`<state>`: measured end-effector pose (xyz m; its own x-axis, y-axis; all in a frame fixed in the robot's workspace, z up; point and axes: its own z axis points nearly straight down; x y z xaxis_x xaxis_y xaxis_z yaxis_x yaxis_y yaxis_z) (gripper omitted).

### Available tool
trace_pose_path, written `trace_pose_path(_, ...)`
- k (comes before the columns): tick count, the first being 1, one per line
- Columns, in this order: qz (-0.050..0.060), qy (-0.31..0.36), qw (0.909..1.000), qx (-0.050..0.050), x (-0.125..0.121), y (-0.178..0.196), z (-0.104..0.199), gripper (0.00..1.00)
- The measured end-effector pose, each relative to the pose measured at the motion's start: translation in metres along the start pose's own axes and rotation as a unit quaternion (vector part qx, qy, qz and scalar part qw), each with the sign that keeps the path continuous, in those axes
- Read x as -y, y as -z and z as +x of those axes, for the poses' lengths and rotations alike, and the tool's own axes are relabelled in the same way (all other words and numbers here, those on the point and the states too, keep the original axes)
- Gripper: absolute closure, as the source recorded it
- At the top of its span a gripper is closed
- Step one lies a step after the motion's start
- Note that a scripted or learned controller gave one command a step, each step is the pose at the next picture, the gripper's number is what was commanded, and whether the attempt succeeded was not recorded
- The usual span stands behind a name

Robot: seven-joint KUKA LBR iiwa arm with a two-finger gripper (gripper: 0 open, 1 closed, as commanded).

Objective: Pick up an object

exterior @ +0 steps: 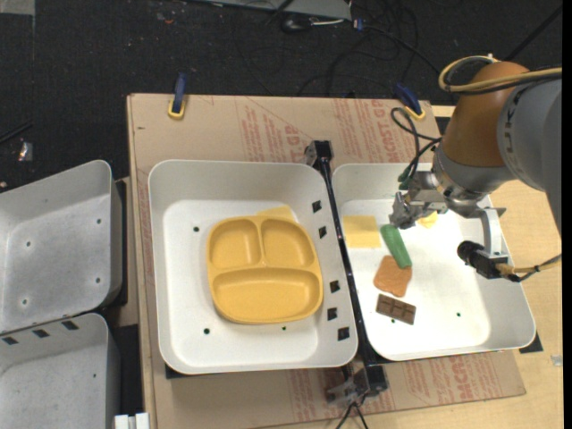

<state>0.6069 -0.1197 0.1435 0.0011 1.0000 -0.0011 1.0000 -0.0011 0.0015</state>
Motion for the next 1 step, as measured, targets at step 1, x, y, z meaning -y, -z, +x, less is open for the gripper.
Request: trace_pose_path(1,-0.003,0.002,1.0000,0.000,-0.0091,0.0600,-0.0041,1.00)
